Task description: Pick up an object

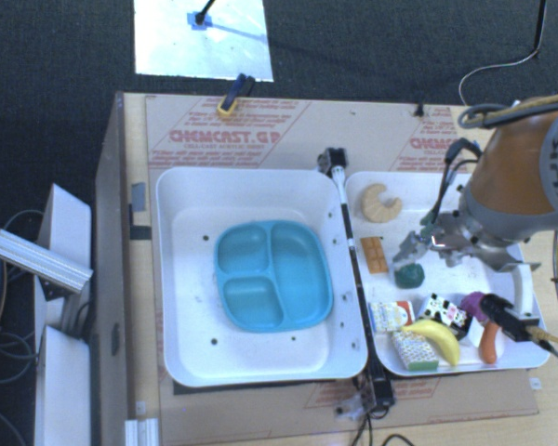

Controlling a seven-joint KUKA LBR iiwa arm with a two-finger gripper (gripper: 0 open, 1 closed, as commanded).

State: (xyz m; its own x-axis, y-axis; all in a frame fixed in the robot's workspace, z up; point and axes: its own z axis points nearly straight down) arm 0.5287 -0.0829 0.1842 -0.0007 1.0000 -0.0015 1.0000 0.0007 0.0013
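Observation:
My gripper [417, 249] hangs over the middle of the right bin [525, 291], reaching in from the right on the grey arm with its orange band [521, 170]. Directly below and slightly in front of it lies a small dark green round object [409, 274], very close to the gripper tip; whether they touch is unclear. A tan croissant-shaped piece [381, 203] lies at the bin's far end. A flat orange-brown block [375, 254] rests by the left wall. Nothing visibly hangs from the gripper.
The right bin's near end holds a banana [434, 335], a white carton [391, 316], a greenish block [414, 351], a black-and-white item [446, 312], a purple piece [474, 307] and an orange sausage shape [488, 342]. The left bin [181, 249] holds a blue divided plate [272, 275].

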